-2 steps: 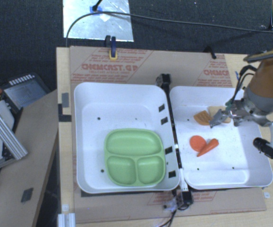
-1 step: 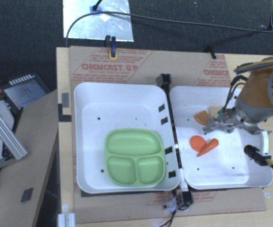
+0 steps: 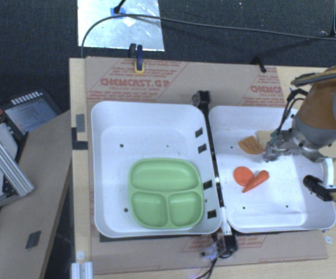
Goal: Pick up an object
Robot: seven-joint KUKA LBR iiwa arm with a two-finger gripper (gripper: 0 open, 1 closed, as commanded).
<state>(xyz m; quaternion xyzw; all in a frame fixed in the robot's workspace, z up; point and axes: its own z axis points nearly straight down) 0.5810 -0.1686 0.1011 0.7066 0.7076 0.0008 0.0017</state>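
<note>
Hand beside tan piece, grip state unclear; arm cut off.

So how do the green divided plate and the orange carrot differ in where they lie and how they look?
The green divided plate lies in the left bin; the carrot lies in the right bin. The plate is broad, with three compartments; the carrot is small and slim. The gripper is near the carrot, far from the plate. Both rest flat on a white bin floor, untouched.
</note>
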